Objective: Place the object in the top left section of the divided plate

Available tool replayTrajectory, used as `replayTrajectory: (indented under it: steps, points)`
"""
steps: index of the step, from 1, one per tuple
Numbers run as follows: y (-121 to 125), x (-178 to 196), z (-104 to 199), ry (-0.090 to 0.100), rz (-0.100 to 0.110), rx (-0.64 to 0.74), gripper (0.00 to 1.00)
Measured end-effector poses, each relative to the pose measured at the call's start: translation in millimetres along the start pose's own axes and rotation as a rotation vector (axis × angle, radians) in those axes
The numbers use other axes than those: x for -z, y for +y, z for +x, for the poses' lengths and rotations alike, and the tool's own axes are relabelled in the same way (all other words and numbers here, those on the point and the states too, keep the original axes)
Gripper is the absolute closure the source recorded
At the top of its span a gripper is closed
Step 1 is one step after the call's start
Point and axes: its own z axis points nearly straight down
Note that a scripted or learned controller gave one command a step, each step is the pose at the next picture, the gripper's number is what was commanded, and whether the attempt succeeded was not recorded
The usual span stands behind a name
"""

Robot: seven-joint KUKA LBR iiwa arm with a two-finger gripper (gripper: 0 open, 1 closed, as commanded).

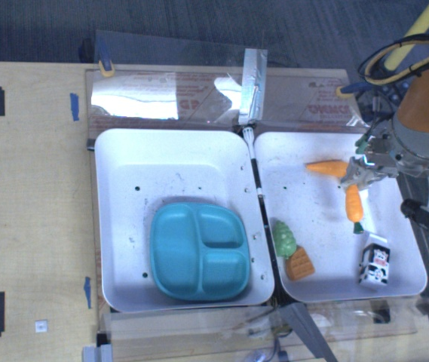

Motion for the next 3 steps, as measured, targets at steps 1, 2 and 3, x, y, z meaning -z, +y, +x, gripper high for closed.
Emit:
replayTrajectory:
  steps: [1, 2, 3]
  points:
    - [1.5, -7.3, 72.3, 0.003, 0.004, 0.077, 1.00]
    - [-42.0, 14.4, 116.1, 0.002, 0.004, 0.198, 1.00]
    - [-63.3, 13.9, 165.7, 0.002, 0.005, 0.426, 1.00]
